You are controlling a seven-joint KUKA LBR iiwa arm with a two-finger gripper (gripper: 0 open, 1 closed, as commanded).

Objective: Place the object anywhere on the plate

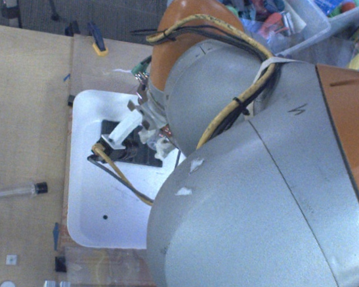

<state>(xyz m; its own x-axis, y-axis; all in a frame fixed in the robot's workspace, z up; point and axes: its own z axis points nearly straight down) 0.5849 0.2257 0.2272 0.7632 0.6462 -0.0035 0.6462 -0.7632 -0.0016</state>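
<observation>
- Grey arm [257, 203], huge from where I stand, covers the right side of the bench [11, 116] and hangs over the right part of the white bin [88, 229]; its orange band [191, 15] sits at the far end, above the wrist.
- Below that band the gripper [153, 139] is down inside the bin, toward its far end and close to the floor. The wrist hides it, so I cannot tell whether it is spread or pressed together, or whether it is pinching anything.
- On the bin floor right under the gripper lies a dark flat shape [139, 156], mostly covered. I cannot tell what it is, or whether it is the task's object or the plate.
- A small dark speck [105, 216] sits alone on the bare floor toward the bin's near end, well apart from the gripper.
- Out on the bench, left of the bin's left edge, a small clear tube with a black cap [24, 189] lies on its side.
- A blue clip [98, 44] rests near the bench's far edge, beyond the bin's far left corner.
- Past the far edge stands a clear tub of coloured toys [252, 4].
</observation>
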